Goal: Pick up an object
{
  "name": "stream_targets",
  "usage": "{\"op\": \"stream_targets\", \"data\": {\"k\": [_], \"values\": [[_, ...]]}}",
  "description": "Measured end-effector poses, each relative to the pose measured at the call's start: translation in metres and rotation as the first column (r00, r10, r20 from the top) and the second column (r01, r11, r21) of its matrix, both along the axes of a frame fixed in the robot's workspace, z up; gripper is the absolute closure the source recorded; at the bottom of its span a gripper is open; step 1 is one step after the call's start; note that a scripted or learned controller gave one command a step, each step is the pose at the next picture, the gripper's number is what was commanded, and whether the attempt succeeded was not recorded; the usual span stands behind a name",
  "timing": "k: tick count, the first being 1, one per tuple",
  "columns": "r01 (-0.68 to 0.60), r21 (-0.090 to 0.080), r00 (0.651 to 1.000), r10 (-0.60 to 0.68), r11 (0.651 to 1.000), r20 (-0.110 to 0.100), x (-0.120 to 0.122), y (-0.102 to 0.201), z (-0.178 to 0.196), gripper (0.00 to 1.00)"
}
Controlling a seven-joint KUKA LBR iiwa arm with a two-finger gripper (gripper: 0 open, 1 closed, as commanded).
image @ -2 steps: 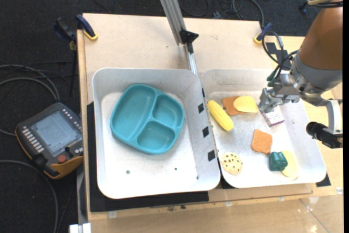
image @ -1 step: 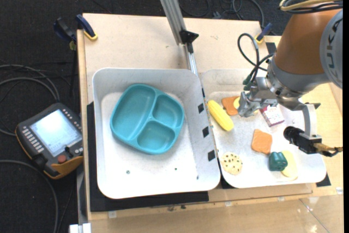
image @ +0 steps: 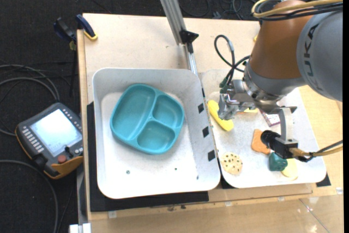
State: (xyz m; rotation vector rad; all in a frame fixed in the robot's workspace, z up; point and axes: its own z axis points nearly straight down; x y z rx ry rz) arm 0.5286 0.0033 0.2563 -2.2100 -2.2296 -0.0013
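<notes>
Camera view, tool: the tool (image: pixel 229 106) is lowered into the right bin (image: pixel 316 172), directly over the yellow banana-shaped object (image: pixel 221 117), seemingly lined up for a grasp.
Tool state: it cannot be told whether the object is gripped.
Task's thing: the yellow banana-shaped object is seen just below the tool, against the bin's near-left wall; curved, smooth, bright yellow.
Other items: a speckled cookie (image: pixel 232 163), an orange piece (image: pixel 260 141) and a teal piece (image: pixel 277 161) are scattered beyond the tool.
Left bin: a blue divided plate (image: pixel 147 118) is held well apart.

White letters "KU" on arm (image: pixel 322 57).
</notes>
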Motion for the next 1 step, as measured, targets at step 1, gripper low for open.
{"op": "stream_targets", "data": {"k": [1], "values": [[0.002, -0.001, 1.0, -0.002, 1.0, -0.001, -0.0112, 0.0406, -0.0096, 1.0]]}}
